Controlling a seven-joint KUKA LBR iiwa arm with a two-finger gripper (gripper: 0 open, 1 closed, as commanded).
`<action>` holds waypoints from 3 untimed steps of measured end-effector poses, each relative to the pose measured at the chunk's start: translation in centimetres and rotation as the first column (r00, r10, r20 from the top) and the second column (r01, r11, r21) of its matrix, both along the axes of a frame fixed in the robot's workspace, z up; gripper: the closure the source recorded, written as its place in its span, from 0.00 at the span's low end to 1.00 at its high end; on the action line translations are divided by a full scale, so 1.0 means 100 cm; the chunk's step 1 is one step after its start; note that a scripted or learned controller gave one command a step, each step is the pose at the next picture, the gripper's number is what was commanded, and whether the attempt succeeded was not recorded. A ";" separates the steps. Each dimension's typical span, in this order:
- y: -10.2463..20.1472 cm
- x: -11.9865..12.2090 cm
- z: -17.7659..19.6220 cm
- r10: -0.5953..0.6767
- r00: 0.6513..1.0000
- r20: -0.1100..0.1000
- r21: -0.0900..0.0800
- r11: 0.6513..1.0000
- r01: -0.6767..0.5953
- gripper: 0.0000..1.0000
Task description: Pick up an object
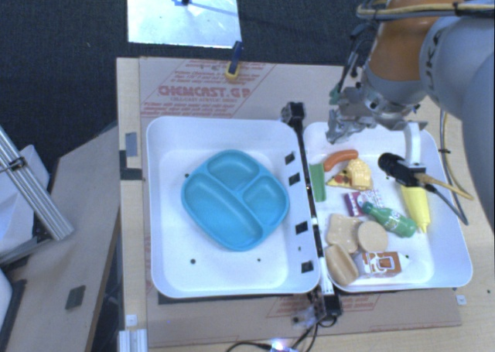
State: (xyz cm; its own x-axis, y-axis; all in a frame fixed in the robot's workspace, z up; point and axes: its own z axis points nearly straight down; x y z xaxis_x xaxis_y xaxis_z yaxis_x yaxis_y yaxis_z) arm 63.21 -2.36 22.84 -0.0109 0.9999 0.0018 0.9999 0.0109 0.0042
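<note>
The hand [338,132] hung over the far left corner of the right bin [452,265], its state impossible to tell, with the orange hot dog [340,160] lying just below it toward the camera, long axis running left-right across the bin.

Grey arm [464,56], orange band [410,29]
</note>
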 end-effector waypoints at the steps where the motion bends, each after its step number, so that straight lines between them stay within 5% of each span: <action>1: 0.044 0.027 -0.007 -0.002 1.000 -0.001 0.000 1.000 0.002 1.00; 2: 0.085 0.028 -0.012 -0.003 1.000 -0.001 -0.001 1.000 0.003 1.00; 3: 0.088 0.025 -0.005 -0.005 1.000 -0.001 -0.001 1.000 0.005 1.00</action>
